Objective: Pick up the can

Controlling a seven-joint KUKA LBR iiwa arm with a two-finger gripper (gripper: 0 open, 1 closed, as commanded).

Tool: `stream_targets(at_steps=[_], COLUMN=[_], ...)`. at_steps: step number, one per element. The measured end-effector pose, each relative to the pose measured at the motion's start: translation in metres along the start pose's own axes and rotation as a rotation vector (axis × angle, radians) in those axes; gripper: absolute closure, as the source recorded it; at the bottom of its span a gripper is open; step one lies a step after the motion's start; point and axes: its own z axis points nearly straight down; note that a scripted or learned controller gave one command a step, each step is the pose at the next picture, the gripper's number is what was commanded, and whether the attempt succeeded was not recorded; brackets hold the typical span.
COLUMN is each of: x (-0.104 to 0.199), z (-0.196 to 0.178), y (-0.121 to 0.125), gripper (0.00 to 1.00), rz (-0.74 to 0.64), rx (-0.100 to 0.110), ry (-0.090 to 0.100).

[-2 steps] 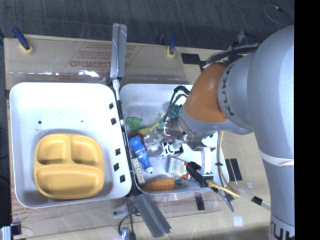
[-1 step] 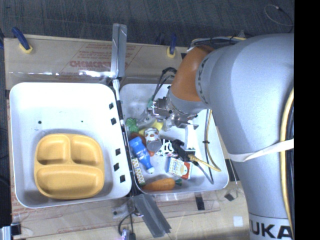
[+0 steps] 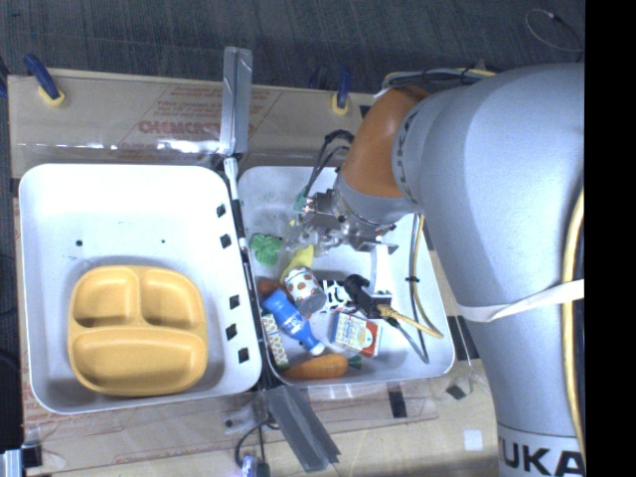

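Note:
The can [image 3: 303,288], small and silvery with a dark printed label, lies among other items in the middle of the right bin [image 3: 433,358]. My gripper [image 3: 320,219] hangs over the far part of that bin, under the orange band of the arm. It is a little beyond the can and apart from it. A yellow item [image 3: 298,257] and a green item [image 3: 265,247] lie between the gripper and the can. Nothing can be seen held in the gripper.
Around the can lie a blue bottle [image 3: 291,321], a red and white carton [image 3: 356,334], an orange carrot-like item [image 3: 318,368] and a brown item [image 3: 267,288]. The left bin [image 3: 40,207] holds a yellow compartment tray [image 3: 137,328]. A divider separates the bins.

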Motion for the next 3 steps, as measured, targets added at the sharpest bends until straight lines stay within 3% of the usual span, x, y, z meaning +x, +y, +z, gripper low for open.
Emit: stream_targets(at_steps=[1,2,3], x=[0.0,-0.095,-0.038], z=[0.0,0.01,0.01], y=[0.0,-0.021,0.018], gripper=[0.0,0.0,0.0], rz=[0.0,0.173,0.356], rx=[0.0,0.001,-0.001], ry=[0.0,0.0,0.001])
